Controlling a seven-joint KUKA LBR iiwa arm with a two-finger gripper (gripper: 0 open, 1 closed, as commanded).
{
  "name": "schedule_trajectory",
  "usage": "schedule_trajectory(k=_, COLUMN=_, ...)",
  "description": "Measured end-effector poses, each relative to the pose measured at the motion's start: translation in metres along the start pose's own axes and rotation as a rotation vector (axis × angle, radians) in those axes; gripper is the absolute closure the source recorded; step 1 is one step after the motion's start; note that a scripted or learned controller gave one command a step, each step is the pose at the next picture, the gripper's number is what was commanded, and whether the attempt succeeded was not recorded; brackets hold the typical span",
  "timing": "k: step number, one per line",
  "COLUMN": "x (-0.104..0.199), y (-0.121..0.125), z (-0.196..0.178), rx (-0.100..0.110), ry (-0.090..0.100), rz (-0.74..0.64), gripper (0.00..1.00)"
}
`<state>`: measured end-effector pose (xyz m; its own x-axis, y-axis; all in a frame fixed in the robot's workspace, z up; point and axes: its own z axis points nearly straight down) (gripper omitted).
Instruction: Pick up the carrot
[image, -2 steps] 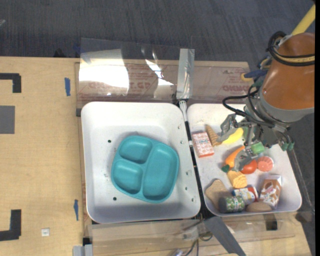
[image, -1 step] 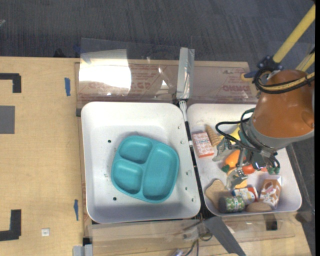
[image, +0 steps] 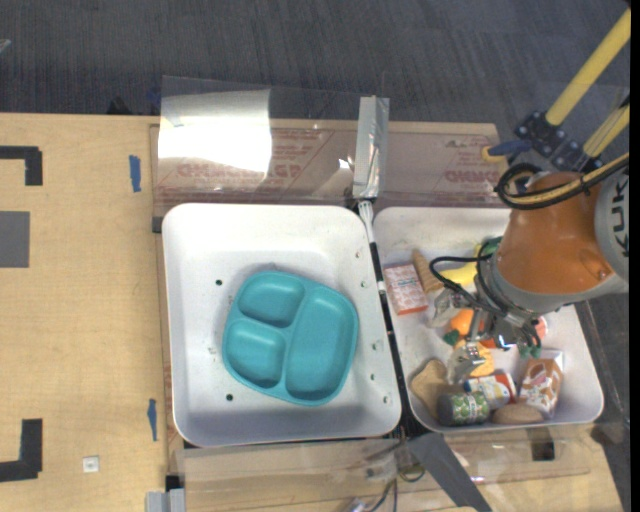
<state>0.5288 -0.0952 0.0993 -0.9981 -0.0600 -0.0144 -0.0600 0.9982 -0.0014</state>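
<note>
The carrot (image: 461, 322) lay in the right bin (image: 590, 400), amid clutter. The gripper (image: 490, 338) was lowered just beside it, apparently for grasping; its state could not be told.

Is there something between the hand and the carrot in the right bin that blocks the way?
Nothing visible blocks it. The hand hangs low over the right bin, just right of the carrot. Other packed items crowd the carrot closely, such as the red-and-white packet up-left and the green can below.
</note>
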Motion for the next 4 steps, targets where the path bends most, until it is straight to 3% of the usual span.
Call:
schedule_trajectory(k=1, x=-0.001, y=0.001, z=-0.012, rx=0.001, ry=-0.006, rz=-0.001, gripper=1.00)
schedule_trajectory(k=2, x=0.027, y=-0.014, z=0.006, rx=0.001, ry=0.001, rz=0.069, gripper=1.00)
schedule_trajectory(k=3, x=0.027, y=-0.013, z=0.007, rx=0.000, ry=0.002, rz=0.068, gripper=0.00)
schedule_trajectory(k=4, x=-0.038, y=0.002, z=0.010, rx=0.001, ry=-0.002, rz=0.076, gripper=0.00)
